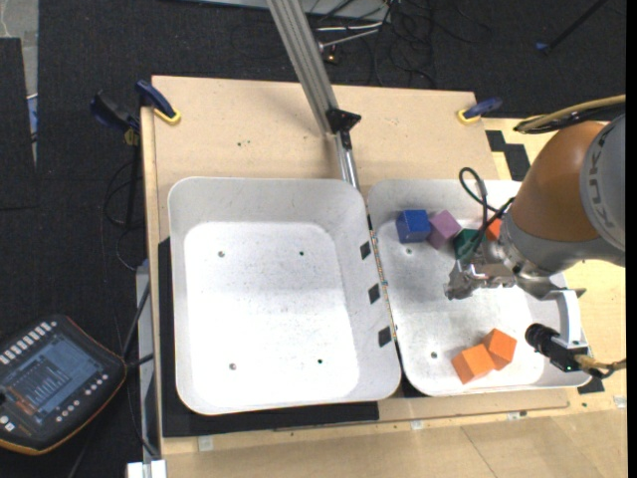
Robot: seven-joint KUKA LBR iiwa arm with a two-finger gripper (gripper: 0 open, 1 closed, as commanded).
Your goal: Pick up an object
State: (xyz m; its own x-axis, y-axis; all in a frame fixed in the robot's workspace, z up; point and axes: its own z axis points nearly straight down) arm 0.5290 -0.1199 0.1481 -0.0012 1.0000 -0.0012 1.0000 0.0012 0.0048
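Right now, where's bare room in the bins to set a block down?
The left bin floor is bare across its width. In the right bin, the patch between the divider and the orange blocks is free. It's crowded around the blue block, purple block and hand.

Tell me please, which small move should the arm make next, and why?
Probably a short move toward the top of the view, to bring the gripper over the purple block. The gripper hangs over bare floor of the right bin, with nothing seen between its fingers, and the purple block, beside the blue block, looks nearest.
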